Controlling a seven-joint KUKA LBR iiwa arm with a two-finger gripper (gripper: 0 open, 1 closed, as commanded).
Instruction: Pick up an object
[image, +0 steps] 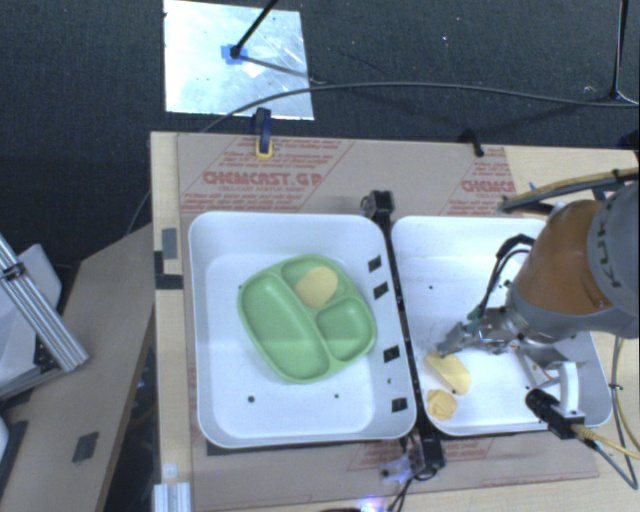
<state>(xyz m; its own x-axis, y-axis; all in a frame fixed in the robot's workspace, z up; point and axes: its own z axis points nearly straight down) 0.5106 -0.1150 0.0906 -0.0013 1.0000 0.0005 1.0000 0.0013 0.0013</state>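
Hand (450, 342), three yellow pieces (450, 373), one tray (290, 340)

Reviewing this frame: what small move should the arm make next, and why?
Probably a short descent toward the larger yellow piece in the right bin. The gripper sits just above that piece's upper end, with nothing visibly between its fingers. A smaller yellow piece lies close by, so a centred approach on the larger one seems wise.
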